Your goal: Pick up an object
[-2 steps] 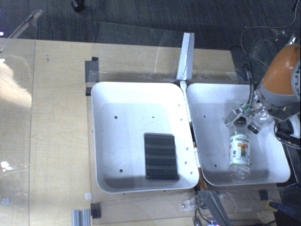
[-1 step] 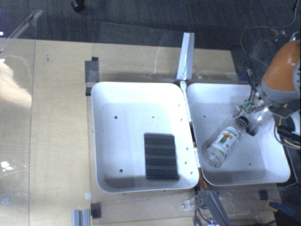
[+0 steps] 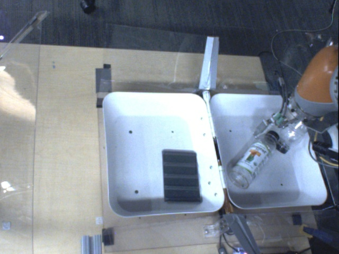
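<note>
- Bottle (image 3: 253, 163) lies on its side in the right bin (image 3: 312, 194), slanted, with its clear base toward the divider between the bins and its dark cap end pointing up and right toward the arm.
- Tool (image 3: 283, 121) sits low over the right bin at the cap end of the bottle, under the orange band (image 3: 318, 83) of the arm (image 3: 331, 102); glare and clutter there hide whether it is apart or together, so its state cannot be told.
- Whether the tool touches the bottle cannot be told either; the two meet or nearly meet near the neck, and nothing shows the bottle between the tips.
- Left bin (image 3: 153, 110) holds a dark ribbed block (image 3: 180, 176) lying flat near its front edge, well apart from the arm.
- Both bins rest side by side on the pale worktop (image 3: 58, 157), with a grey strip (image 3: 209, 62) rising from the gap between them at the back.
- Step in hand, by the look of it: the reach for the bottle at its neck, with the grasp itself unconfirmed.
- Next move calls for a firm close across the narrow neck, then a slow straight lift; a smooth, round bottle lying at a slant may roll or slip out, so the hold needs checking before the arm clears the bin wall.
</note>
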Robot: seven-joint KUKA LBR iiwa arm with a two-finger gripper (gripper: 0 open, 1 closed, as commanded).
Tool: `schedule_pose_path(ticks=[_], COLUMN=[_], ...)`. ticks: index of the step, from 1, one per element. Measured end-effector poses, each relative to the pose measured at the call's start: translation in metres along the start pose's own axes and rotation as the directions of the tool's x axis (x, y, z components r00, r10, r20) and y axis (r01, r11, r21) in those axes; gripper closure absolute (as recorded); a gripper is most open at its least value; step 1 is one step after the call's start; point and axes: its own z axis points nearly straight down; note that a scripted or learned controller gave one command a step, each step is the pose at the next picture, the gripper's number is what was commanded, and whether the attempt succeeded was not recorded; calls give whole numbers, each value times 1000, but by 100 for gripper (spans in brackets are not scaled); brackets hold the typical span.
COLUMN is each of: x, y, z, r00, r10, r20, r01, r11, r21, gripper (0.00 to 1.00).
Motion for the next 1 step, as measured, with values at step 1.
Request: schedule_pose_path(ticks=[1], x=[22], y=[-21], z=[11], r00=[996], r10=[-88], r20=[-6], r01=[89], r11=[996], r21=[11], gripper=[0])
